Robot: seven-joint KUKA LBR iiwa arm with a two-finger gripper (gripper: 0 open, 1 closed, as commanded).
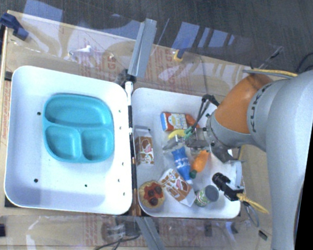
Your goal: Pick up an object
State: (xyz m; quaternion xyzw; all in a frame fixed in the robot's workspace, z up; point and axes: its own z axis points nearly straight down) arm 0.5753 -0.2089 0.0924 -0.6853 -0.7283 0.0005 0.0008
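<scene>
Claw (192, 137) low, perhaps touching clutter

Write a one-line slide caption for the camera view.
KUKA arm's gripper reaches down into the cluttered right bin of small objects, beside the left bin with a blue divided tray.

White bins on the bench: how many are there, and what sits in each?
2. The left bin holds a turquoise divided tray. The right bin holds a clutter of small packets and items, with the arm over it; some items may be hidden beneath the arm.
</scene>
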